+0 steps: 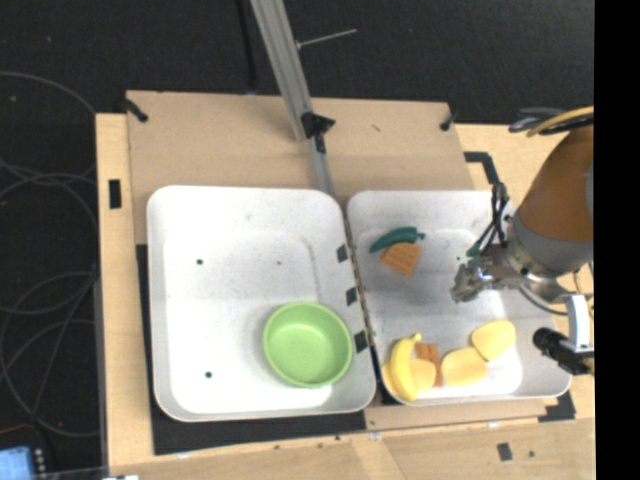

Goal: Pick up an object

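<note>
In the right bin (440, 213) lie an orange carrot-like toy with a green top (399, 251), a yellow banana-like piece (402, 368), a small brown piece (428, 353) and two pale yellow rounded pieces (463, 367) (493, 339) near the front. A green bowl (307, 343) sits at the front right of the left bin (200, 228). My gripper (466, 284) hangs low over the right bin's right half, just above the yellow pieces and to the right of the carrot toy. I see nothing held in it.
A slanted metal pole (285, 63) rises from behind the bins. The two bins touch along a clipped middle seam (350, 278). The arm's orange band (560, 193) hangs over the right bin's right edge. Cables lie on the dark floor at left.
</note>
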Controlling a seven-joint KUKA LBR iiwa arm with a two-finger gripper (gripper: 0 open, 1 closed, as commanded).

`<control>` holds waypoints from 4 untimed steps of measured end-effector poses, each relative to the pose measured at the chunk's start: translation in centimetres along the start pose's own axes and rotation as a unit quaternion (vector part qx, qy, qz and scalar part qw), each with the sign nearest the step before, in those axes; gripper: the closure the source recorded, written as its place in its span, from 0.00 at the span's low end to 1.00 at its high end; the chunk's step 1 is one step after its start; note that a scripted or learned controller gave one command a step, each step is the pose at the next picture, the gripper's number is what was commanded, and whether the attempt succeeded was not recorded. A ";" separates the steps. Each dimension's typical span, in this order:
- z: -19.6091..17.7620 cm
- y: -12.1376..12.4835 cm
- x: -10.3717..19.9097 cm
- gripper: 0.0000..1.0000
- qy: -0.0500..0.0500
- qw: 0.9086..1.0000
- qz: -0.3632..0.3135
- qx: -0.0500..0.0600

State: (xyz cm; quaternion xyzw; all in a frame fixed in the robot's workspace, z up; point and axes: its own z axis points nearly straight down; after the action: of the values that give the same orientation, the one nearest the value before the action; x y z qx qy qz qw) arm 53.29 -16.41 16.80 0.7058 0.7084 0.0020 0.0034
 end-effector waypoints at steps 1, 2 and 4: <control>-4.6 0.5 -0.8 1.00 0.000 1.000 0.000 0.001; -9.6 0.7 -0.9 1.00 0.000 1.000 -0.001 0.000; -9.6 2.5 10.0 1.00 0.001 1.000 -0.002 0.003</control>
State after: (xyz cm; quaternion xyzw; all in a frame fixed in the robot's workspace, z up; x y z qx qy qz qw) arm 55.72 -6.40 26.40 0.7046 0.7097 0.0011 0.0008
